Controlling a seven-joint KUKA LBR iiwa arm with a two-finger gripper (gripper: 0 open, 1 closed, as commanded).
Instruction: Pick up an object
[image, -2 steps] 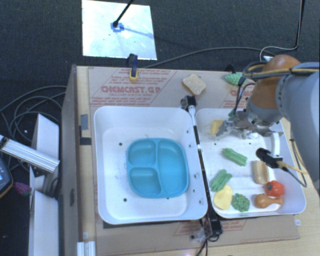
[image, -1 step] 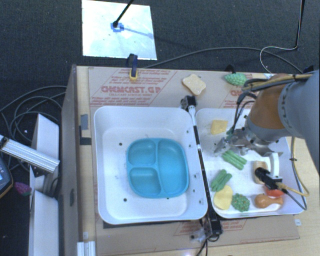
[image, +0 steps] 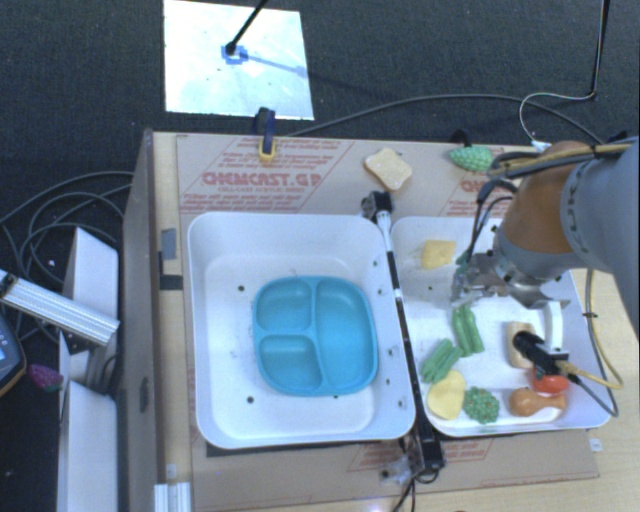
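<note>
I see the gripper low in the right bin, just above a green bean pod whose long axis runs nearly vertical in frame; I cannot tell its finger spread.

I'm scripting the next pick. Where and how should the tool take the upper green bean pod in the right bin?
Probably grip the bean pod across its narrow width at mid-length, coming straight down. It lies flat and long, its sides bare. The second pod lies just off its lower end, so mid-length keeps the tool away from it.
</note>
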